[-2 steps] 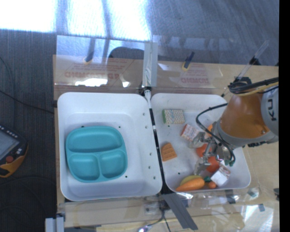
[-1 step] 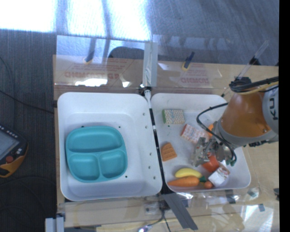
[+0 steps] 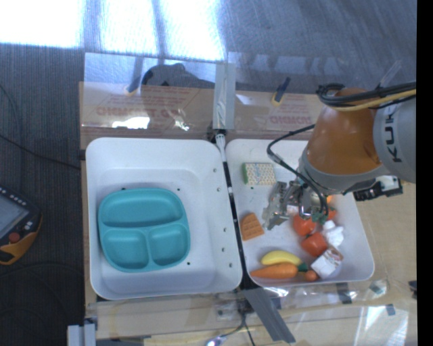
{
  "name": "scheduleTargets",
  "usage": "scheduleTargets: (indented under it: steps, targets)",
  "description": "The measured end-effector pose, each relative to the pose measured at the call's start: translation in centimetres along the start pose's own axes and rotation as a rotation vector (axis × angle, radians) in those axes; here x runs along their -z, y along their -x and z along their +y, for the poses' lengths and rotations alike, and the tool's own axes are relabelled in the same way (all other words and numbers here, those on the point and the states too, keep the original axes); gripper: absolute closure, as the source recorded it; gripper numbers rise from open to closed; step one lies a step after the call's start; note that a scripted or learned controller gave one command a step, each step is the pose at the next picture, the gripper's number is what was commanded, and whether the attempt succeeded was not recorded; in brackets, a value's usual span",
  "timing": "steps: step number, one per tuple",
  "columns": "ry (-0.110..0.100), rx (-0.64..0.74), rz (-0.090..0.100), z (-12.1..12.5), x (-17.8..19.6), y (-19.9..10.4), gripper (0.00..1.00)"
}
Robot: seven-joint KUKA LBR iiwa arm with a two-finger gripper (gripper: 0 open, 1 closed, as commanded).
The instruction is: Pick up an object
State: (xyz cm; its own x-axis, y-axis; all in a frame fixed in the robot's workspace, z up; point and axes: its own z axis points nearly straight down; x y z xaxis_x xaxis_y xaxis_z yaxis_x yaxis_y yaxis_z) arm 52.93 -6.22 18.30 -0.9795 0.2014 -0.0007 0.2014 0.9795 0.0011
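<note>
Dark grey carpeted floor surrounds the bench. Bright light falls across the top. A handheld pendant lies at left.

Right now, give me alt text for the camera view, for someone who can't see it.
A grey and orange robot arm reaches from the right, its gripper low over the right white bin, among toy food: a banana, a carrot, tomatoes and a cracker. The left white bin holds a teal divided tray.
</note>
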Motion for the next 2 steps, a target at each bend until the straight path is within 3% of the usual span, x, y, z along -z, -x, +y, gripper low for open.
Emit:
scheduleTargets:
  steps: [1, 2]
  targets:
    - [0.000, -0.055, 0.001, 0.9, 1.6, 1.9, 1.00]
    - [0.000, 0.519, 0.002, -3.4, 0.0, -2.0, 1.00]
